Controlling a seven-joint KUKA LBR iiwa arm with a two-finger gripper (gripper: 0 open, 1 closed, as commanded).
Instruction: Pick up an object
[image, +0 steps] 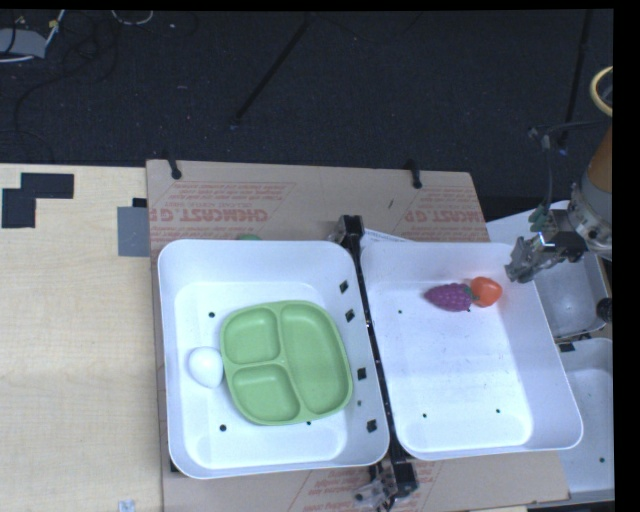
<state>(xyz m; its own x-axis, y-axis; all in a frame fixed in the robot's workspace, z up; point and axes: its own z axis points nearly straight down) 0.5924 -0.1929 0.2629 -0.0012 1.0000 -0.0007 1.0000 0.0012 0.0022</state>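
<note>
Two small fruits, purple grapes touching an orange ball, lie just left of the gripper; its jaws I cannot tell, perhaps blurred.

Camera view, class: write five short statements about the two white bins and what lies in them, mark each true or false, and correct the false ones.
1. The green three-compartment plastic plate lies in the left white bin. True.
2. The white egg-shaped object sits in a plate compartment. False: it lies beside the plate's left edge, on the bin floor.
3. The purple grape-bunch toy and the orange round toy lie side by side in the right white bin. True.
4. The gripper is above the left bin. False: it is at the right bin's upper right edge.
5. The plate carries food. False: its compartments are bare.
</note>
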